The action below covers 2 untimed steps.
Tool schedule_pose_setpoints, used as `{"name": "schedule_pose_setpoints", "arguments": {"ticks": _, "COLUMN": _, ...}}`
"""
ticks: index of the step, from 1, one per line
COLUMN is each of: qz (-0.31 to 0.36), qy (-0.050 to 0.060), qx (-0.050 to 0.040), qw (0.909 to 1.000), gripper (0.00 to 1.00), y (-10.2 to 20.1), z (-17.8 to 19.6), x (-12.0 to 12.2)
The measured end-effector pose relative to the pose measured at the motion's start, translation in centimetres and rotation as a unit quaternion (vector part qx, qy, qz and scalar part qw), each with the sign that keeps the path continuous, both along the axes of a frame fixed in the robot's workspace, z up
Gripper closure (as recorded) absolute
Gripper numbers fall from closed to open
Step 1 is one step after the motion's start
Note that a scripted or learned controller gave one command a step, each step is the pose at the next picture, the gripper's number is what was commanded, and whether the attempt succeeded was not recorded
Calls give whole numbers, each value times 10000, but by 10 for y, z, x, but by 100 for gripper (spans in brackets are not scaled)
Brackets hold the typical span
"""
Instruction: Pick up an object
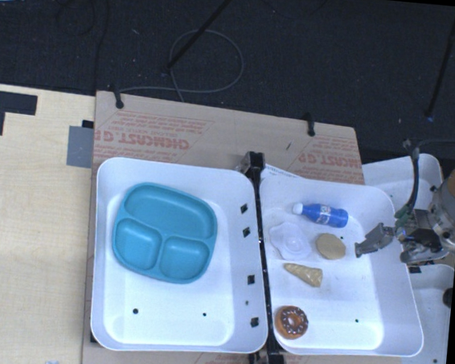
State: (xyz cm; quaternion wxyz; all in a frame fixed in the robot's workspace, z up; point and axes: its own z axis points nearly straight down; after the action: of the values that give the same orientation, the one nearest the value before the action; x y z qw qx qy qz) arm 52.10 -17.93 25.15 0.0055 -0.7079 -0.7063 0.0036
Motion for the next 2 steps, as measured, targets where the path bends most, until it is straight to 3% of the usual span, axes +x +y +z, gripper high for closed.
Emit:
{"name": "schedule_pose_setpoints", "arguments": {"ticks": 1, "qz": 10, "qy": -57, "qx": -13, "qw": 10000, "gripper": 0, "y": 0, "z": 6, "x": 2}}
{"name": "schedule_pose_setpoints", "arguments": {"ticks": 2, "qz": 9, "qy": -24, "qx": 1, "qw": 10000, "gripper": 0, "y": 10, "z": -51, "x": 4}}
